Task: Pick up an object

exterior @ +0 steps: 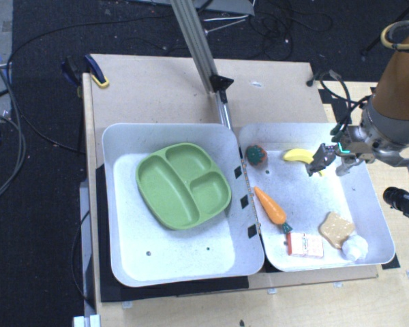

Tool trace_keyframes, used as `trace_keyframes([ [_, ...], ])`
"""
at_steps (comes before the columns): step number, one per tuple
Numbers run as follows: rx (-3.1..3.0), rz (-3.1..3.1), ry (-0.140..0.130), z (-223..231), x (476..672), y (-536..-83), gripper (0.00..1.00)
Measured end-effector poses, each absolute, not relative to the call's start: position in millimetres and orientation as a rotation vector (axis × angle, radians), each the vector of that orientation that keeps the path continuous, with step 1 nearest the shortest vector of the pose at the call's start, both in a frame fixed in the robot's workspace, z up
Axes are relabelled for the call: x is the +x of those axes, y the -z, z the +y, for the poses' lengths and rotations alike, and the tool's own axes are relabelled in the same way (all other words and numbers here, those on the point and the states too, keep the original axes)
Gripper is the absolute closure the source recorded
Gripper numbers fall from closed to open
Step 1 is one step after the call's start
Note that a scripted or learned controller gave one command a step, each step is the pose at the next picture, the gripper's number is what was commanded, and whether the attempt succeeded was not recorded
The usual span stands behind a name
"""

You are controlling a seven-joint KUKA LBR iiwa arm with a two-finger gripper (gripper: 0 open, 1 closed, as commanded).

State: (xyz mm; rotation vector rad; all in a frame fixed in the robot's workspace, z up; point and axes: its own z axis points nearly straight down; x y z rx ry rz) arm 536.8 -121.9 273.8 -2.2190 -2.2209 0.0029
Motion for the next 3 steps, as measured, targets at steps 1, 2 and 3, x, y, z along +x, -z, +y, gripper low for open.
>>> trace_keyframes([
  [1,-2.220,-2.222,-0.001,-122.0,537.3,-274.5,0.00],
  [2,-2.220,-2.217,-0.005,-127.4,544.5,-216.7,0.00],
  [3,-2.219,-2.218,-0.005,-122.6,545.7,-172.3,0.00],
])
